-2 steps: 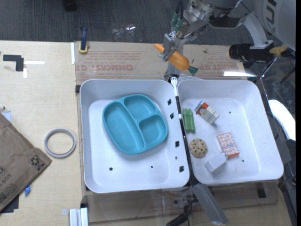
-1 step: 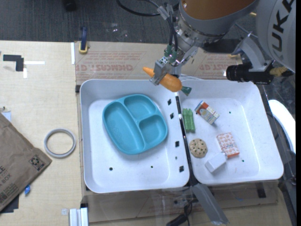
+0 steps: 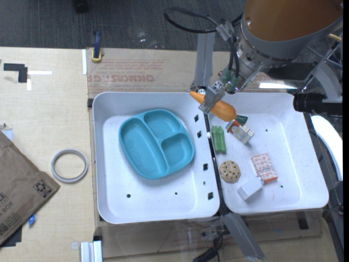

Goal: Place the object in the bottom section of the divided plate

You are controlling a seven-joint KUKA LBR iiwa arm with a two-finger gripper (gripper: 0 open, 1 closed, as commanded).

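— Where's the gripper right now?

— Up at the far edge of the bins, over the seam between them. The grey fingers slant down to the left, and an orange carrot lies right against them. From here I can't tell whether the fingers are closed on it or just pressed alongside; the carrot's stem end pokes out on the left, the fatter end on the right.

— And the plate?

— The blue divided plate sits in the left bin, turned at an angle, well apart from the carrot. All three of its sections look bare.

— What else is in the right bin?

— A green stick-shaped thing just beside the divider, a cookie below it, a small carton near the carrot, a red-and-white packet, and a white block just below that.

— Anything outside the bins?

— A roll of tape on the bench to the left, and a cardboard box at the left edge.
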